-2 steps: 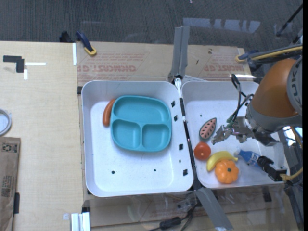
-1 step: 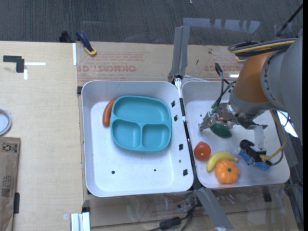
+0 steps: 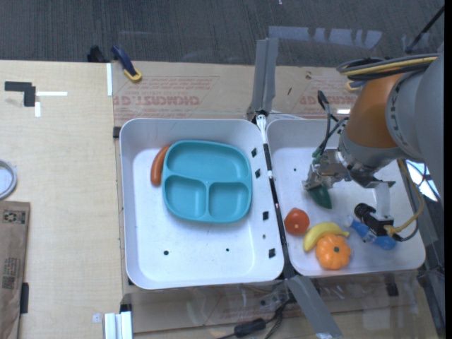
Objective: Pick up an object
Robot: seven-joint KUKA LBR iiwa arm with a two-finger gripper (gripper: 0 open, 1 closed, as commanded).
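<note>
**Reaching into the fruit bin: pincer low over a dark green piece**

Hanging from the grey arm, the pincer (image 3: 318, 183) stood low inside the bin (image 3: 296, 157) that held the loose pieces. A dark green object (image 3: 323, 198) lay directly beneath its tip and appeared to touch it. This was judged the likeliest target, since the approach was centred on it and on nothing else. How far the pincer stood open could not be told, and no object was seen gripped in it.

Nearer the camera than the pincer, a red tomato (image 3: 296, 221), a yellow banana (image 3: 322, 234) and an orange fruit (image 3: 333, 253) sat bunched against the bin's front corner. The banana touched the orange fruit. The crowding there probably made those three harder to grasp singly than the green piece, which lay apart from them.

Beyond the divider, well away from the pincer, the second bin (image 3: 141, 249) carried a teal divided plate (image 3: 208, 182). An orange-red sausage shape (image 3: 157, 167) lay against the plate's far rim.

Behind both bins, a cardboard sheet (image 3: 212, 90) covered the counter (image 3: 56, 140). Its red print was inverted in this view and seemed to read "CHEMCAST". Far off at the counter's edge, a brown paper bag (image 3: 14, 260) bore a recycling mark; its smaller text was illegible.
</note>
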